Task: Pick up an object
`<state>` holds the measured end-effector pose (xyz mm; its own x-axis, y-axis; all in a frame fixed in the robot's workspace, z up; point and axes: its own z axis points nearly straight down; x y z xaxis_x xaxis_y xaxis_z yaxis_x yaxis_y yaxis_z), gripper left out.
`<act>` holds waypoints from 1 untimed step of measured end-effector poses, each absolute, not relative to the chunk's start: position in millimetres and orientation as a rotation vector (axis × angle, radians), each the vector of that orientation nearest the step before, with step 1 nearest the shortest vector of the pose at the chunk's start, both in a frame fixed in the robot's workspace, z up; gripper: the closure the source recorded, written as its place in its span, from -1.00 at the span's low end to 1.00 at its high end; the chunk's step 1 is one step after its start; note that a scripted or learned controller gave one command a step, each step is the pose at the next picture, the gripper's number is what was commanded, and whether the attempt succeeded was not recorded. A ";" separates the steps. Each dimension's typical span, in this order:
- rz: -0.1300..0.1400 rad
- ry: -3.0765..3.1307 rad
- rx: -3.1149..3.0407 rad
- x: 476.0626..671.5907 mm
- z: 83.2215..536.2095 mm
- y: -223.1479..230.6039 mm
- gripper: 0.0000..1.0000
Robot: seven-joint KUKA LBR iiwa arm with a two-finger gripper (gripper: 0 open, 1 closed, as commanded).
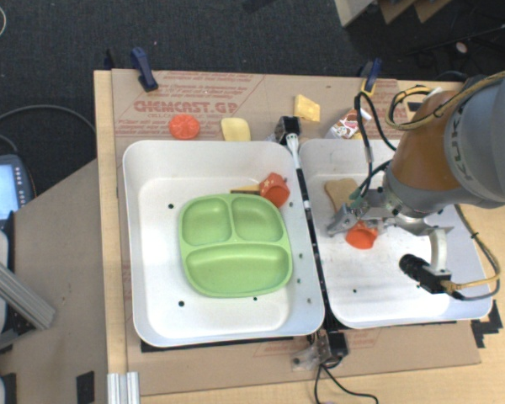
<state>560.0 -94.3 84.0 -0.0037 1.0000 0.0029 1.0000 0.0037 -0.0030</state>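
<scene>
In the right bin, gripper above round orange object.

Green divided plate in left bin, tool beside orange object

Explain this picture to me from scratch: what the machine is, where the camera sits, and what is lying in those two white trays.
One camera looks down at a slant on a bench. The grey and orange shape on the right is a robot arm; its gripper hangs low in the right bin, beside a small orange object. I cannot tell whether it holds that. A tan flat piece lies there too. The left bin holds a green divided plate and an orange-red object. Behind the bins lie an orange disc and two yellow pieces.
</scene>
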 end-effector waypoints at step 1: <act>-0.001 -2.221 -2.221 560.4 95.0 -97.0 1.00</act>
